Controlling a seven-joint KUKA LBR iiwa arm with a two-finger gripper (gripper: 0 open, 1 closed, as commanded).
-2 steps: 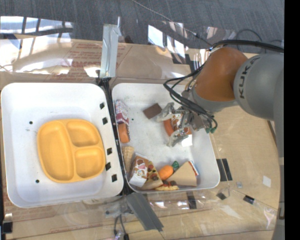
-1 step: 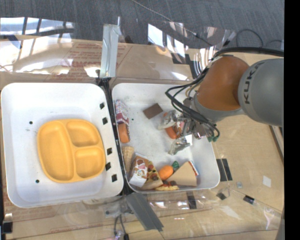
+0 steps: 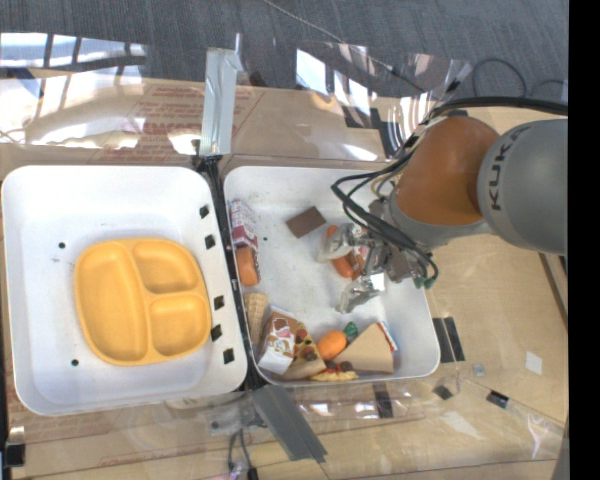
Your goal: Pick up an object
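The gripper (image 3: 363,280) hangs low in the right bin (image 3: 410,313) above scattered toys; its finger state cannot be told.

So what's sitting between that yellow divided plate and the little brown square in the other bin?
In the camera view, between the yellow plate and the brown square come the two bins' adjoining walls, then a small printed packet by the right bin's left wall.

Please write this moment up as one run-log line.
arm: low over right bin | gripper: among food toys, grasp unclear | brown block: lying loose | yellow tray: in left bin
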